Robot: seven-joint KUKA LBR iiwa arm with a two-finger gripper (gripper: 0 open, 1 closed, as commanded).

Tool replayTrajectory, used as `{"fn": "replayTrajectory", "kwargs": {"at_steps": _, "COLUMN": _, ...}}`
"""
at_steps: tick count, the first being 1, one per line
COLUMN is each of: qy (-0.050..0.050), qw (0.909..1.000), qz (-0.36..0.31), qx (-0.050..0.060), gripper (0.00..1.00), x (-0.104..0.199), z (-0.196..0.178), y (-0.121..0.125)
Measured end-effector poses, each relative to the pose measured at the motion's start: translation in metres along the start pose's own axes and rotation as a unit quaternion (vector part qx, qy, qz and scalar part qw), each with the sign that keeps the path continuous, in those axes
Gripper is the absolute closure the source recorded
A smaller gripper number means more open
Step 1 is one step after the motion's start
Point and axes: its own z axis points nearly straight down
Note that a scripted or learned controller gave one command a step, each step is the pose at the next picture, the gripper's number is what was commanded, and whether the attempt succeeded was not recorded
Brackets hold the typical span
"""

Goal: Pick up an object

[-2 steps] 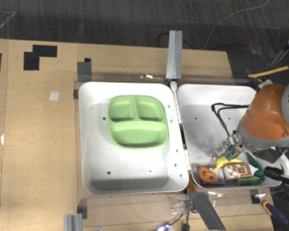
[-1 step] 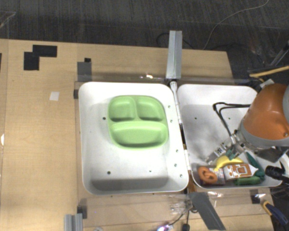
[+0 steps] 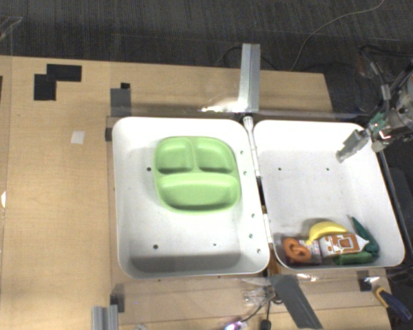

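Observation:
A pile of small objects lies in the front right corner of the right bin (image 3: 310, 177): a yellow banana (image 3: 328, 229), an orange piece (image 3: 297, 250), a brown and white box (image 3: 341, 243) and a dark green piece (image 3: 365, 240). My gripper (image 3: 365, 140) hangs over the bin's far right corner, well behind the pile. Its fingers are apart with nothing between them; one grey finger (image 3: 349, 146) slants down to the left.
A light green divided plate (image 3: 196, 172) lies in the middle of the left bin (image 3: 134, 239). A metal divider post (image 3: 250, 81) stands behind the seam between the bins. Cables run along the floor at the right.

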Motion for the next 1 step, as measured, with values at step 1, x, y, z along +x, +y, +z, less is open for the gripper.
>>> {"fn": "replayTrajectory", "kwargs": {"at_steps": 1, "qy": 0.001, "qw": 0.9979, "qz": 0.064, "qx": 0.003, "gripper": 0.00, "x": 0.0478, "z": 0.1314, "y": 0.0240}}
